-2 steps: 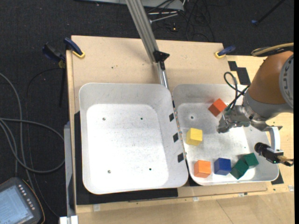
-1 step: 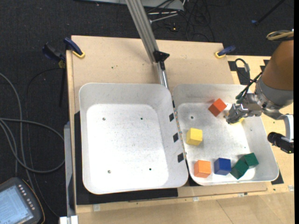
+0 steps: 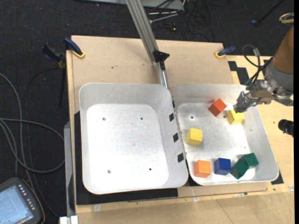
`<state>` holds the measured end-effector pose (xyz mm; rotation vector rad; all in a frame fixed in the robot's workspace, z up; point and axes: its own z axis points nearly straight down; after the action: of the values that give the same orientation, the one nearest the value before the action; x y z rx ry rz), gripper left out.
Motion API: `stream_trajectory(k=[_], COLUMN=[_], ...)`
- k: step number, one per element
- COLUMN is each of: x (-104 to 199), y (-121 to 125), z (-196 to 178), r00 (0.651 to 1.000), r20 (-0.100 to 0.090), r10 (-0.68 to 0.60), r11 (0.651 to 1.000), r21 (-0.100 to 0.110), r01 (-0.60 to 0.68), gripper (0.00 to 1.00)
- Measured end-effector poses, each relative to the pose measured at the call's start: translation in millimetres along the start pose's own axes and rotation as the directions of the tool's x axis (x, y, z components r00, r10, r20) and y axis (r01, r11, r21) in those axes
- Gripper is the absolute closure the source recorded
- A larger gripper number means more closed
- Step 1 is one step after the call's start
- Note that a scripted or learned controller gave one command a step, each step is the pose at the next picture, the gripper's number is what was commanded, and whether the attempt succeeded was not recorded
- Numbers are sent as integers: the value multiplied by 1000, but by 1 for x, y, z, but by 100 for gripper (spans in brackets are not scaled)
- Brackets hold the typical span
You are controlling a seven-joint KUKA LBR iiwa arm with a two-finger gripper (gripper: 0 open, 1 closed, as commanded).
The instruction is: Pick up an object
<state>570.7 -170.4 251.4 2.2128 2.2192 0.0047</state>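
The right bin (image 3: 261,139) holds several small blocks. A yellow block (image 3: 235,117) lies near its far right side, with a red-orange block (image 3: 217,107) just to its left. My gripper (image 3: 240,106) hangs at the end of the grey arm directly over the yellow block's upper edge, touching or nearly touching it. Another yellow cube (image 3: 194,136) sits in the middle left of the bin. Along the near edge lie an orange cube (image 3: 202,168), a blue cube (image 3: 223,166) and two green blocks (image 3: 245,164) pressed together.
The left bin (image 3: 93,125) stands beside the right one, sharing a middle rim. A slanted metal pole (image 3: 145,31) rises from the far side between the bins. Clamps (image 3: 74,48) hold the board's far corners.
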Motion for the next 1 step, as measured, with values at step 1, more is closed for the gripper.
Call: stream_trajectory(k=[1], x=[0], y=[1], z=[-20], r00=[1000], r20=[-2], r10=[0], r11=[1000], r21=[3], r01=[0], gripper=[100])
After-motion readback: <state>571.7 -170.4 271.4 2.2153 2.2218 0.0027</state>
